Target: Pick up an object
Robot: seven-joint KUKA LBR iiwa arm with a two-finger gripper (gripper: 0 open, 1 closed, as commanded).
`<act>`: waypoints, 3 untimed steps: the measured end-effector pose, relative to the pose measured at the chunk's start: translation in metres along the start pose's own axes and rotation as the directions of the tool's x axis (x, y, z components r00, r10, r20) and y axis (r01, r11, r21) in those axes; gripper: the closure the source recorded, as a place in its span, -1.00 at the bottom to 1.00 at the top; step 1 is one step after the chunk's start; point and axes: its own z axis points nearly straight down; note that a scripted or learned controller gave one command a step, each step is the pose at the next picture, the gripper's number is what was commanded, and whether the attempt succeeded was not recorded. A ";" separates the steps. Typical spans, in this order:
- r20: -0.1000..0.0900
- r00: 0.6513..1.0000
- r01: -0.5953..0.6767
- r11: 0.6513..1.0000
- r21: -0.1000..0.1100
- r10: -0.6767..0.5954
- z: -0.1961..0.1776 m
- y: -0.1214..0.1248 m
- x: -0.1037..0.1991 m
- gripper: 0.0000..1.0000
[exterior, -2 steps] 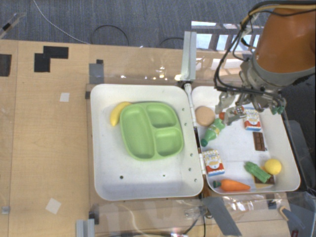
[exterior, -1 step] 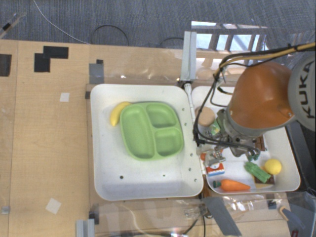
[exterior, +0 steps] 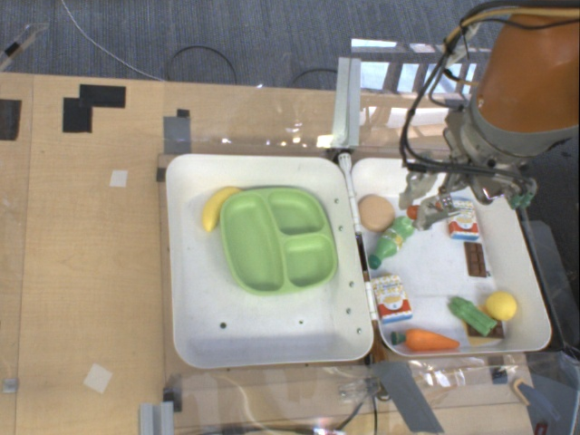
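Note:
My gripper (exterior: 428, 199) hangs over the back of the right bin (exterior: 535, 329), its fingers apart with nothing held between them. Just below and left of it lies a small green bottle (exterior: 393, 239), tilted, with its reddish top close to the fingertips. A brown egg-shaped object (exterior: 375, 212) rests to the left of the bottle. A small red-and-white carton (exterior: 463, 222) lies just right of the gripper.
The right bin also holds a second carton (exterior: 391, 299), a carrot (exterior: 430, 340), a green pickle (exterior: 475, 315), a lemon (exterior: 500, 306) and a brown bar (exterior: 476, 259). In the left bin (exterior: 199, 324) sit a green divided plate (exterior: 276, 239) and a banana (exterior: 216, 208).

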 end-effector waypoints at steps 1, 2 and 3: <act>-0.018 0.993 -0.114 0.993 -0.006 0.114 0.091 0.043 0.031 1.00; -0.006 0.998 -0.066 0.998 -0.002 0.066 0.035 -0.005 -0.022 1.00; -0.016 0.999 -0.051 0.999 -0.007 0.051 0.078 0.038 0.013 1.00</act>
